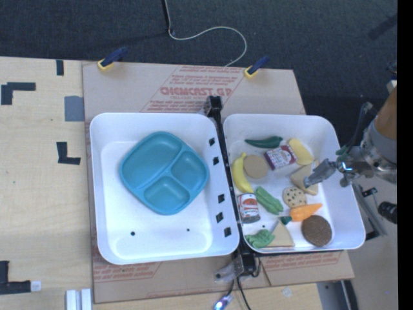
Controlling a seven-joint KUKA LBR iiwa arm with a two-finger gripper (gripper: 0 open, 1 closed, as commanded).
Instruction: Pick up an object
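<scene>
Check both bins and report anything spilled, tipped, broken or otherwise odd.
Nothing looks spilled or broken. The blue divided plate lies flat in the left bin, turned askew to the bin's walls. The toy food, including a banana, carrot and small can, is jumbled loosely in the right bin, all inside its rim.

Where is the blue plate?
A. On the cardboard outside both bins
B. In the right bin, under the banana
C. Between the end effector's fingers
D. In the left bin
D: the blue plate lies flat inside the left bin, while the toy foods sit in the right bin.
</scene>
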